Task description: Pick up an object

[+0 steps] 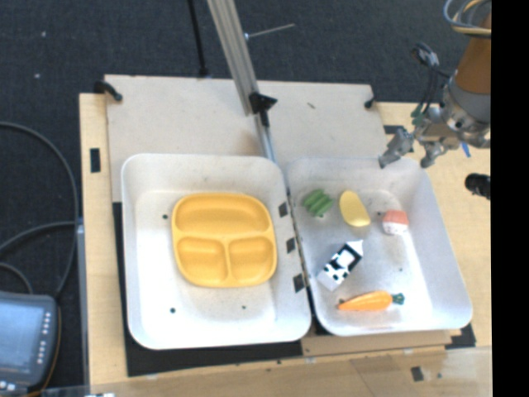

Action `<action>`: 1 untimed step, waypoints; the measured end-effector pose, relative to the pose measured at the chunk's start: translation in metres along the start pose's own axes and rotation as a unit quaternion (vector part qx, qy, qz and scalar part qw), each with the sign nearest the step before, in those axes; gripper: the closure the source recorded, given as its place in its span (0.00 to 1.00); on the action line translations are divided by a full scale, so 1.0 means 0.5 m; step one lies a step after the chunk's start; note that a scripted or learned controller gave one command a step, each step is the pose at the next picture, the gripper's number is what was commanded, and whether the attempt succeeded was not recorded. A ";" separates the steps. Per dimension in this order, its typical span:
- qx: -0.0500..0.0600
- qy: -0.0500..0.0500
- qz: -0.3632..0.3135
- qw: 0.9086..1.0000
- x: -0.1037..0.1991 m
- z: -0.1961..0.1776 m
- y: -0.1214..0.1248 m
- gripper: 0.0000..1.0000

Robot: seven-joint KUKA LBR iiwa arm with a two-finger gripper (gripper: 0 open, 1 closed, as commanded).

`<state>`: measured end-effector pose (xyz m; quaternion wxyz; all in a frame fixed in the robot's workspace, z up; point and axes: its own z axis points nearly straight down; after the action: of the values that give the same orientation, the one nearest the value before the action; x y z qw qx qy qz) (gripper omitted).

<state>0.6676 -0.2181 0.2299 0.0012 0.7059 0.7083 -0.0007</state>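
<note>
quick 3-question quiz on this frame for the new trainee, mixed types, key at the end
1. True or false: the yellow divided tray lies in the right bin.
2. Which item lies nearest the right bin's front edge? A) carrot B) green toy C) yellow lemon-shaped toy
3. Fill in: the gripper is over the right bin's ____ corner, holding nothing.

Key: 1 false, it lies in the left bin; 2 A; 3 back right.

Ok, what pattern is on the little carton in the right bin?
Black and white cow patches on the carton, seen in the camera view.
</note>
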 end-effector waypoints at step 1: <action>0.000 -0.001 -0.001 1.000 0.000 0.000 0.000 0.00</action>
<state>0.6675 -0.2184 0.2301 0.0013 0.7054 0.7088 -0.0013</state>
